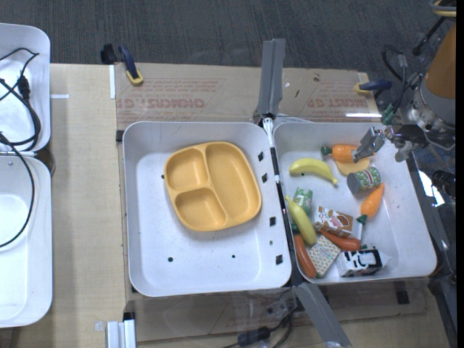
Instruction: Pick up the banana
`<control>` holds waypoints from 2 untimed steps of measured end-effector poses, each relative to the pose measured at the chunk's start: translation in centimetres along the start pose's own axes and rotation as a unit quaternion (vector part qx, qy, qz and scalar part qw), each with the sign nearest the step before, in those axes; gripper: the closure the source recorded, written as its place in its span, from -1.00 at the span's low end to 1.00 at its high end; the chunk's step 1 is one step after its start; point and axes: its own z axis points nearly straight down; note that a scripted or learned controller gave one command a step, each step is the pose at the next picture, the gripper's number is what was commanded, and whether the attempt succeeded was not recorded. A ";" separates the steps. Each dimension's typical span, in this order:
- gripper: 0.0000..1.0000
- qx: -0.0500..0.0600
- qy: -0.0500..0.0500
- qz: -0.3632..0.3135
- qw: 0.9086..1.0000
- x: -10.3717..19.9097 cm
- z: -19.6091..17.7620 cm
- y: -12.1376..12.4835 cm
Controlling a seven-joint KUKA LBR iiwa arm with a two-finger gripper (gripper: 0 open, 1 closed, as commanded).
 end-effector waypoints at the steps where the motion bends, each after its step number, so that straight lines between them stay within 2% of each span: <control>1: -1.00 0.001 0.000 -0.037 0.999 5.6 5.8 2.4; 2: -1.00 -0.001 0.000 -0.118 0.993 3.9 16.8 4.1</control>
